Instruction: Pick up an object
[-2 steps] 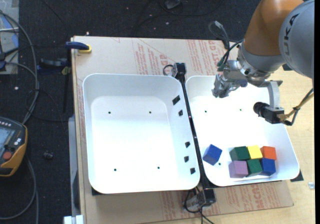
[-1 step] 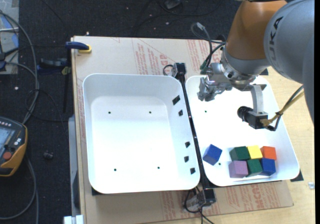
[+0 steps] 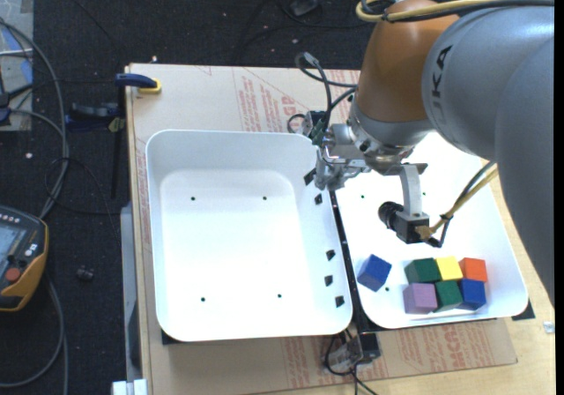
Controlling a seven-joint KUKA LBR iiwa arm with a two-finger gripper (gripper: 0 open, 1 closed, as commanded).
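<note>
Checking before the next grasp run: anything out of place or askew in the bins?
Only one thing: a blue cube sits alone and turned askew in the right bin, left of the six cubes packed square. Nothing looks spilled or damaged.

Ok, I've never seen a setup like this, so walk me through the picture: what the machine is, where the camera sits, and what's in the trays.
The big grey and orange shape is a robot arm, reaching in from the right of the picture. At its end sits a gripper, the tool it uses to pinch things. It hangs over the strip where the two trays meet, and from here I can't tell whether it is open or shut. The one camera is fixed above the bench, looking down at a slant. Two shallow white bins lie side by side: the left bin and the right bin. In the right one lies a lone blue cube and, beside it, a tight cluster of cubes: green, yellow, orange, purple, green and blue. The job is to pick one up.
</note>
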